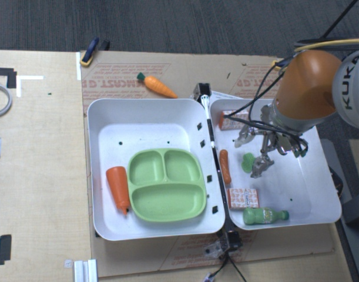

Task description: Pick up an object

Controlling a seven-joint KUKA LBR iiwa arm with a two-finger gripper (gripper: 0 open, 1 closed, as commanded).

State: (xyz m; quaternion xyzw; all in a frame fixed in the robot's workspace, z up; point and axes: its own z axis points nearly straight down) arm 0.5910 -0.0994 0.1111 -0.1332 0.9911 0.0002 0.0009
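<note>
My gripper (254,153) hangs low over the right bin (308,187), fingers spread apart and pointing down, so it is open. A small green object (247,161) lies on the bin floor right by the lower fingertip (258,169), in or beside the gap; nothing is clamped. Left of the gripper, a brown sausage (225,166) lies along the bin's left wall. A red-and-white packet (244,198) and a green bottle (265,216) on its side sit at the front. A red-printed box (233,121) at the back is partly hidden by the wrist.
The left bin (108,122) holds a green divided plate (167,184) and an orange carrot (117,188) beside it. Another carrot (157,85) lies on the cardboard behind the bins. A blue clamp (90,50) sits at the back left. Cables trail from the arm at top right.
</note>
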